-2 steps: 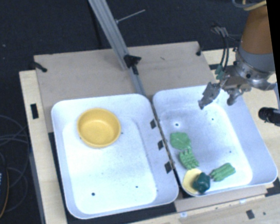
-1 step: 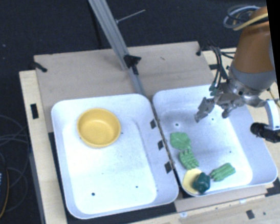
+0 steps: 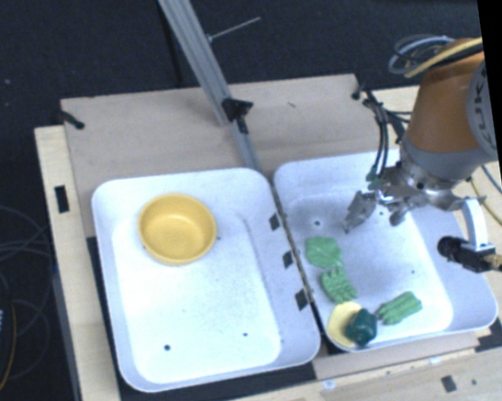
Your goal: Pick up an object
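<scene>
1. Bins: two shallow white ones side by side on the bench, left bin (image 3: 199,360) and right bin (image 3: 435,319), touching along the centre seam.
2. Left bin contents: one yellow bowl (image 3: 178,228), upright, in the far-left part. Count = 1.
3. Right bin contents: four green pieces plus one small yellow dish.
   - green lump (image 3: 323,251) near the seam, mid-bin
   - ridged green piece (image 3: 336,282) just below it, nearly touching
   - long green piece (image 3: 399,308) lying flat toward the near edge
   - dark green blob (image 3: 362,326) sitting on the yellow dish (image 3: 341,321) in the near-left corner
4. Arm: one, grey with orange band (image 3: 443,112), coming in from the right over the right bin.
5. Gripper (image 3: 377,208): above the far half of the right bin, fingers spread apart, nothing between them.
6. Relative position: green lump is the nearest piece, down and to the left of the gripper, apart from it. Ridged piece sits further down the same line. Long piece and dish are well apart, at the near edge.
7. No contact between the fingers and any piece.
</scene>
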`<state>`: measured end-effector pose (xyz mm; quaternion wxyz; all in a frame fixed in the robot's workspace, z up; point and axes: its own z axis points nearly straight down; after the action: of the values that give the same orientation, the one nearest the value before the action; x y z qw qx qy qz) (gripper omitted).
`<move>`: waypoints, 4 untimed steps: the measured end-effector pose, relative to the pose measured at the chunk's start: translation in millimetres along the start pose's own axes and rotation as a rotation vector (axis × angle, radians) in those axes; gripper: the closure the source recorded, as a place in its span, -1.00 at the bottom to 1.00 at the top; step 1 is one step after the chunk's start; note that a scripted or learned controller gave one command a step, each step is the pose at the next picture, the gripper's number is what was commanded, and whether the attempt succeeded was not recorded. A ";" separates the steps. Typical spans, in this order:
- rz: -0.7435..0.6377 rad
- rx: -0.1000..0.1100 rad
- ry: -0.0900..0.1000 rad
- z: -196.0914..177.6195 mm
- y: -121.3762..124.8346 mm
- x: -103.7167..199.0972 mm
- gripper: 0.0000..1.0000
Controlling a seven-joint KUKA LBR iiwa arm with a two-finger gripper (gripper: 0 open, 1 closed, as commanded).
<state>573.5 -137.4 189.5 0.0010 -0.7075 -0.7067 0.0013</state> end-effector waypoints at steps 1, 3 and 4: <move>0.000 0.000 0.000 42.4 -2.2 2.8 -1.00; -0.001 -0.008 0.000 -12.6 -2.5 4.6 1.00; -0.001 -0.006 0.001 -38.0 -1.9 4.1 1.00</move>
<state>571.8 -133.2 227.4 -0.0011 -0.7071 -0.7071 -0.0012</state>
